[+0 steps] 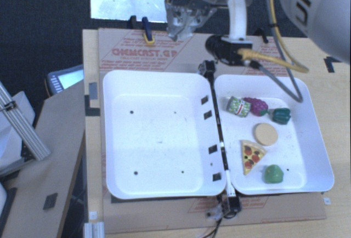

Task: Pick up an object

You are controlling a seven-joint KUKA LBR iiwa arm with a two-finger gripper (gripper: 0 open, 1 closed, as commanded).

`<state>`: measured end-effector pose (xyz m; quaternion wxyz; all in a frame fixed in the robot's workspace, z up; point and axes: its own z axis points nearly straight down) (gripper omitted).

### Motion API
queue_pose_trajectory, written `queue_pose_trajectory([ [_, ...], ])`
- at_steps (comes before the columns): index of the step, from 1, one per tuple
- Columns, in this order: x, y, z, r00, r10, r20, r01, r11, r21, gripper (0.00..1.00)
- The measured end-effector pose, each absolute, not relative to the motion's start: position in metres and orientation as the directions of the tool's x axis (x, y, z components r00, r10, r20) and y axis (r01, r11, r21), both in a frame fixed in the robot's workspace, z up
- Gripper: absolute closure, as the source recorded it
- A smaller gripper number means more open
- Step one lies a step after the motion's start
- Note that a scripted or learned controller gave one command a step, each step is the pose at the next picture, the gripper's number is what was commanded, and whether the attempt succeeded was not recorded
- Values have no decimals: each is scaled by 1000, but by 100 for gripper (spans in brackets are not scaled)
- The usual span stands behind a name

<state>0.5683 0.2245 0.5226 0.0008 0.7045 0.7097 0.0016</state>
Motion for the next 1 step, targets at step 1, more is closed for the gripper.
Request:
queue_pose_trajectory([
  [1,511,235,536,-8,1000,2,1000,8,1,100],
])
